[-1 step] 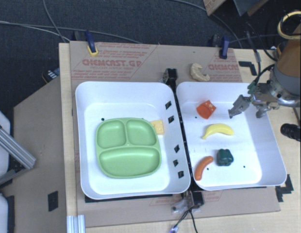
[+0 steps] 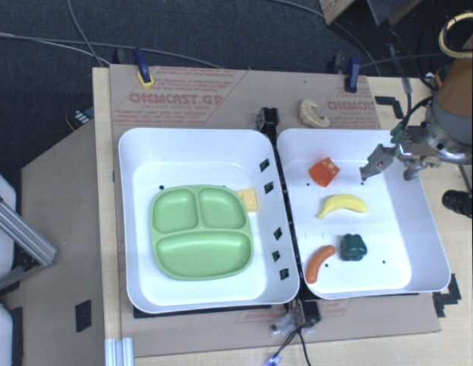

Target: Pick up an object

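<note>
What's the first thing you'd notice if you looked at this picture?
Probably the big light-green divided plastic plate lying in the left white bin. Next, the bright toys in the right white bin: a yellow banana, an orange-red block, an orange sausage and a dark green lump.

Looks like a robotics lab. Two white bins (image 2: 137,204) sit on a cardboard sheet (image 2: 183,90) clamped to the bench with blue clamps (image 2: 143,71), loose cables (image 2: 91,21) trail over dark carpet (image 2: 38,75), and a grey arm (image 2: 450,128) reaches in from the right. Toy food like a plastic banana (image 2: 342,204) and a green divided plate (image 2: 201,231) lie in the bins as test props.
</note>
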### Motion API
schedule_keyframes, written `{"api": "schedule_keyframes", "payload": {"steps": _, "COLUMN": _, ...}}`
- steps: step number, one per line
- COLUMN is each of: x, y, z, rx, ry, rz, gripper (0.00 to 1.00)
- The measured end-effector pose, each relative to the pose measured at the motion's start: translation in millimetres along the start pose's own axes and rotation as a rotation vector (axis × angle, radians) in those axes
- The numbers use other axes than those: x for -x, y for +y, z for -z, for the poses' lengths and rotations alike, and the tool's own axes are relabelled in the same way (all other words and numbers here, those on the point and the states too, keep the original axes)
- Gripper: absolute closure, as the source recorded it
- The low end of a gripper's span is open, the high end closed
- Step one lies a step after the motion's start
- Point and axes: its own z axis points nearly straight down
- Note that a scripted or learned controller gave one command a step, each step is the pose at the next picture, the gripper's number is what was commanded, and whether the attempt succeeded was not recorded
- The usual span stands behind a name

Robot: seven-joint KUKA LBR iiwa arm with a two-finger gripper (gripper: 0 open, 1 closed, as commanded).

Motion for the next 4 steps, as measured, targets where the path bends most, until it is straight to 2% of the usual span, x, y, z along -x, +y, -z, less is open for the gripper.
{"api": "schedule_keyframes", "payload": {"steps": 2, "x": -4, "y": -11, "z": -117, "rx": -0.007, "ry": 0.003, "rz": 0.000, "gripper": 0.00}}
{"api": "schedule_keyframes", "payload": {"steps": 3, "x": -5, "y": -11, "z": -150, "rx": -0.005, "ry": 0.002, "rz": 0.000, "gripper": 0.00}}
{"api": "schedule_keyframes", "payload": {"steps": 4, "x": -4, "y": -10, "z": -137, "rx": 0.000, "ry": 0.001, "rz": 0.000, "gripper": 1.00}}
